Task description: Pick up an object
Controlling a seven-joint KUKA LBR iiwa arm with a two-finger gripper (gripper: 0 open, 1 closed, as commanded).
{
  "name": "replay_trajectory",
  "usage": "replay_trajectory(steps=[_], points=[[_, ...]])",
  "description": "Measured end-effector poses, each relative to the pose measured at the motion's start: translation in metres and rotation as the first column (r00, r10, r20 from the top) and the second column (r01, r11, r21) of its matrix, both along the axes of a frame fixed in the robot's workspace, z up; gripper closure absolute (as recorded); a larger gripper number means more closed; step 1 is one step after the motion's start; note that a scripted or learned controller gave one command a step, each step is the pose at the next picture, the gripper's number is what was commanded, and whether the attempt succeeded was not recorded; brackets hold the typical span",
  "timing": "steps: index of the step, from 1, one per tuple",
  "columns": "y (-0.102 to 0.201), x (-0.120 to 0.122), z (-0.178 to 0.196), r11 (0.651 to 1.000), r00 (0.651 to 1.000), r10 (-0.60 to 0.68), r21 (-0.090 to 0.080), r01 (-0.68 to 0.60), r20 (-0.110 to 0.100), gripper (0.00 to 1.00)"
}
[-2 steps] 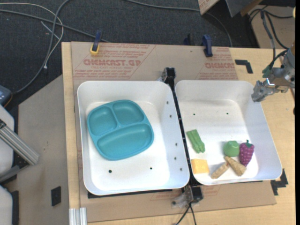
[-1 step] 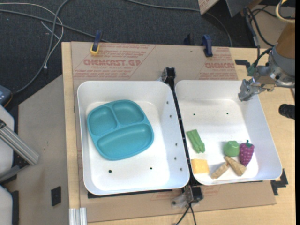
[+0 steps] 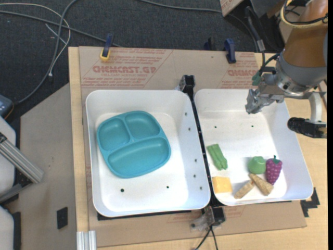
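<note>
Two white bins sit side by side: the left bin (image 3: 99, 191) holds a teal plate (image 3: 134, 143). The hand (image 3: 253, 107) hovers over the right bin's (image 3: 234, 134) far side, grip state unclear, well apart from the grapes (image 3: 273, 170), green piece (image 3: 217, 156) and cheese (image 3: 222, 185) near its front edge.

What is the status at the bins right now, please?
Gripper over right bin, far end, holding nothing seen. Toy food clustered at near end: grapes, yellow block. Nothing in the way.

A divided plate (image 3: 134, 144) lies in the left bin (image 3: 99, 191). Toy foods cluster at the lower edge of the right bin (image 3: 234, 134); the gripper (image 3: 255, 105) hangs over its upper part.
</note>
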State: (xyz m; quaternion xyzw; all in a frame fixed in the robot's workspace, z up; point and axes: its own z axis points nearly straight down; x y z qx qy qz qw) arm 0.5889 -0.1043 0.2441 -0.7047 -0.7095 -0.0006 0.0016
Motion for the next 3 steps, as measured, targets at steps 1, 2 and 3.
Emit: replay_trajectory(steps=[1, 2, 3], points=[[0.053, -0.002, 0.006, 1.000, 1.000, 0.000, 0.000, 0.000, 0.000, 1.00], [0.116, -0.013, 0.004, 1.000, 1.000, 0.001, 0.001, -0.001, -0.001, 1.00], [0.163, -0.032, 0.000, 1.000, 1.000, -0.001, 0.000, 0.001, -0.002, 1.00]])
